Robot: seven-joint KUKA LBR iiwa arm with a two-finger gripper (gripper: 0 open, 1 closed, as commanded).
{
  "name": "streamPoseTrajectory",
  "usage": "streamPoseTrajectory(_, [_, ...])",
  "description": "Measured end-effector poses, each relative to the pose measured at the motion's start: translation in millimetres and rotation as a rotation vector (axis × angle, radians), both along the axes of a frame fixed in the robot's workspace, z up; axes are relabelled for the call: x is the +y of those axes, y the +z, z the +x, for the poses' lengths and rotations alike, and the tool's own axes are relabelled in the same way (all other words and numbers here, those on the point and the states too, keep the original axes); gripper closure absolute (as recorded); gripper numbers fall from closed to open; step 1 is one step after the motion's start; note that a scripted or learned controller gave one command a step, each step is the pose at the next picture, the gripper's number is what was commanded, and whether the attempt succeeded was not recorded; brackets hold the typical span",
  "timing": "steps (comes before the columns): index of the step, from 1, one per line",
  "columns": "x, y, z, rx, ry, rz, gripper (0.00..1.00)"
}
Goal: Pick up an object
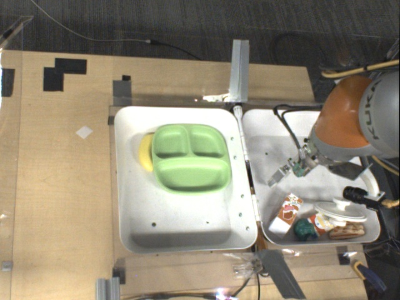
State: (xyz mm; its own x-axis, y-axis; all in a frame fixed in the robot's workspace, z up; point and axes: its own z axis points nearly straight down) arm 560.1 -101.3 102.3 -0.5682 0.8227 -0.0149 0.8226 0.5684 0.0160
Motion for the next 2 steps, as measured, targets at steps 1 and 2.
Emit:
streamPoseTrajectory(1, [-58, -13, -66, 0.008, -0.117, 0.0, 0.0])
streamPoseTrajectory(2, [7, -13, -32, 0.006, -0.062, 0.004, 0.0])
